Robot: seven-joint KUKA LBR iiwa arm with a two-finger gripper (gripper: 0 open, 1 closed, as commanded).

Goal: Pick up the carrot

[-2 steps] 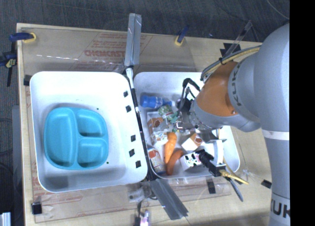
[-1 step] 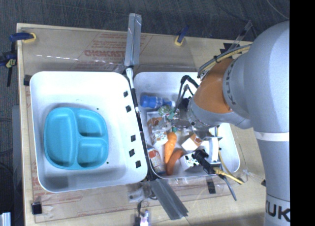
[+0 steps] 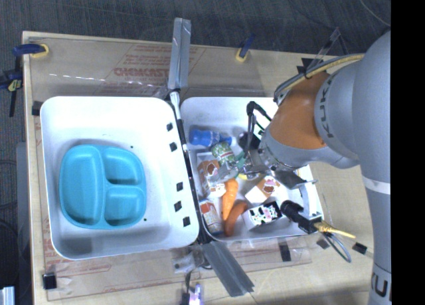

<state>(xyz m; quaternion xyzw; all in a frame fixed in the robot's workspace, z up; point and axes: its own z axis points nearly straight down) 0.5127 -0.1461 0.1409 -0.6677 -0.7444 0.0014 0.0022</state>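
Reaching into right bin (image 3: 307, 194), claw (image 3: 247, 167) hovers just above carrot (image 3: 229, 199); claw's open-or-closed state unclear. Carrot lies lengthwise among cluttered packets near bin's left wall. Best approach: descend straight, straddle carrot's thick middle, avoid neighbours.

I see the right bin (image 3: 219, 105) crowded: the carrot (image 3: 229, 199) lies near its front left corner, hemmed by small packets (image 3: 210, 171) along the left wall, a blue-capped bottle (image 3: 203, 137) toward the back, and a black-and-white box (image 3: 263, 214) just beside it at the front. The arm (image 3: 312, 124) covers the bin's right half. My only open floor there is a strip along the back wall. The left bin (image 3: 99, 114) has bare floor around the blue divided tray (image 3: 103, 185).
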